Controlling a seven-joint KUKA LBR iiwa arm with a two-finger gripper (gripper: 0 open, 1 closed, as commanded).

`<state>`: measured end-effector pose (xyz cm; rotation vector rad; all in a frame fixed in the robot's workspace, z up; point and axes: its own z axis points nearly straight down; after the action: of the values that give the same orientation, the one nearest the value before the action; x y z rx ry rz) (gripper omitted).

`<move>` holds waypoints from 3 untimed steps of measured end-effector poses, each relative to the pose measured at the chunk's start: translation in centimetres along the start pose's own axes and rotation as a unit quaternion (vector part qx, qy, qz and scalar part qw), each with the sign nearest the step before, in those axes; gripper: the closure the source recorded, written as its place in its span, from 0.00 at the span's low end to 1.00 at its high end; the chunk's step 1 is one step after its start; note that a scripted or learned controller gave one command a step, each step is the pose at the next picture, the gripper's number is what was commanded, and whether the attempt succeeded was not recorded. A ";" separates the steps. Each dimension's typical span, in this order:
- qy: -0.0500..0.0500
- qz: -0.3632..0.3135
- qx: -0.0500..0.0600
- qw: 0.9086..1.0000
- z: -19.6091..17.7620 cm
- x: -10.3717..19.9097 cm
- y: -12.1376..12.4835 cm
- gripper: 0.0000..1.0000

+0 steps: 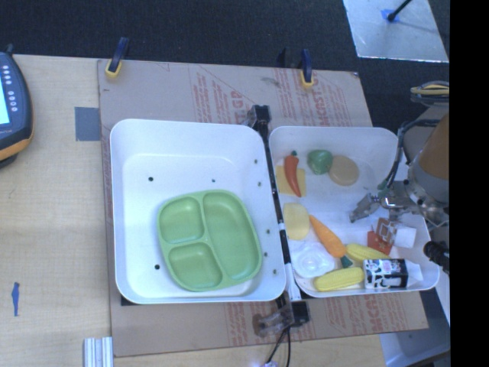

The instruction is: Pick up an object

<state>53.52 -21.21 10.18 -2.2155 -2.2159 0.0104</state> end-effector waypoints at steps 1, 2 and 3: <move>-0.002 -0.004 -0.008 1.000 0.8 0.7 9.6 0.00; 0.000 -0.001 -0.003 1.000 -3.2 0.0 4.6 0.00; 0.000 -0.002 -0.002 1.000 0.3 0.0 -1.2 0.00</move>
<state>52.28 -21.17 9.91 -2.2142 -2.2220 0.0058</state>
